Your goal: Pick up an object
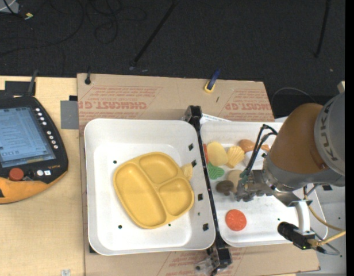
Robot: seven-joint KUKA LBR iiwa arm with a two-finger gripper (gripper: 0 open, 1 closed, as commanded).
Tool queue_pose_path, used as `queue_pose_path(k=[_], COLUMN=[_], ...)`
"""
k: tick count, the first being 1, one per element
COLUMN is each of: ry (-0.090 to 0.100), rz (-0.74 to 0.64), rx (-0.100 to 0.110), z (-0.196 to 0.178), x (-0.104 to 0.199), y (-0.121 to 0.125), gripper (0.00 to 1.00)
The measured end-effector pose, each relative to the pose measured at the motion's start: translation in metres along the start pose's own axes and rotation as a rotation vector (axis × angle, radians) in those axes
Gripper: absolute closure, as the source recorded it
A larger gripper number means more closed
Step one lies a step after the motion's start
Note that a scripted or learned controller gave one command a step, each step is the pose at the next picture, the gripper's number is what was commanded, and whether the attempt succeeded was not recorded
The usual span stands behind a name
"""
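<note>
End effector [244,191] low in right bin [263,234], over brown piece [224,186]; finger state impossible to tell. Red disc [235,219] just below. Yellow divided plate [153,189] in left bin [102,154].

Dark floor [165,27] behind bench, black cables [160,25] strewn; cardboard sheet [165,99] over tan benchtop [33,234].

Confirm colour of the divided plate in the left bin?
Yellow; the divided plate shows plainly in the camera view.
</note>
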State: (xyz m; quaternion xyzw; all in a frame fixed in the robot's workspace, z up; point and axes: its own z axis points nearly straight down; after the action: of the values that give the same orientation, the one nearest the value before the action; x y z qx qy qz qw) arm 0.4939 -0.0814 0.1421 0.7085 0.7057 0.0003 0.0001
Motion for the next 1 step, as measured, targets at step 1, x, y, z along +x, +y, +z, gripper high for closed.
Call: queue_pose_path(k=[1], ry=[0.000], rz=[-0.006], rx=[0.000], z=[-0.0431], x=[0.0003], y=[-0.0045], gripper=[1.00])
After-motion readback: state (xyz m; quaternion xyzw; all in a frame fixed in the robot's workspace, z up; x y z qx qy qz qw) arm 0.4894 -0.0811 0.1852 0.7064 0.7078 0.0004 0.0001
